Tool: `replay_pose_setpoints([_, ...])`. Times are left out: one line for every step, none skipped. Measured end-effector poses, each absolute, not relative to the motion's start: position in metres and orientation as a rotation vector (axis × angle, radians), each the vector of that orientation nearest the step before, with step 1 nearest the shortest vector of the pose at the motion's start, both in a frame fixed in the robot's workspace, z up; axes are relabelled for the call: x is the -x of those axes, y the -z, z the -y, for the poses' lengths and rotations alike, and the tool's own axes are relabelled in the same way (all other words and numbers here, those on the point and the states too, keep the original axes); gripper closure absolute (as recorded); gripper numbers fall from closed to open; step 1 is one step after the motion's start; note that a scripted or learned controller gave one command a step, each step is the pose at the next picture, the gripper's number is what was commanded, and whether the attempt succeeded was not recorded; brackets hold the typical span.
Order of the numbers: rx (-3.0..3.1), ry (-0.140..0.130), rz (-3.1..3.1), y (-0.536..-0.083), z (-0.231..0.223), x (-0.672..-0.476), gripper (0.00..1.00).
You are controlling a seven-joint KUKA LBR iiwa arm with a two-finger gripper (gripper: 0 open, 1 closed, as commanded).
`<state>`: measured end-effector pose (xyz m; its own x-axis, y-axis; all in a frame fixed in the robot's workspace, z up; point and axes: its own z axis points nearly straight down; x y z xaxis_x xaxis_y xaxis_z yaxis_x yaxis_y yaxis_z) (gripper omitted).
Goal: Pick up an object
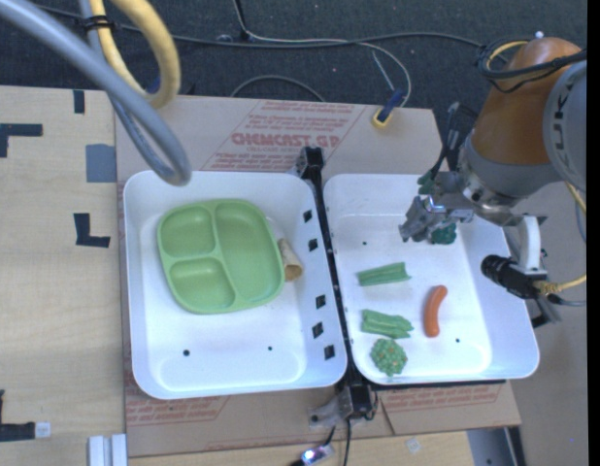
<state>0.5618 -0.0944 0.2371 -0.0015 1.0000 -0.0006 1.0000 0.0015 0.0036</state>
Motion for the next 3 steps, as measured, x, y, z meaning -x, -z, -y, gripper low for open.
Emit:
replay_pose_setpoints([-2.215, 0.0, -2.23, -0.241, 0.034, -0.57, 1.0])
replay_pose_setpoints([-2.217, 0.003, -2.229, -0.226, -0.018, -0.577, 1.0])
replay_pose_setpoints([-2.216, 0.002, -2.228, -0.218, -0.066, -0.593, 1.0])
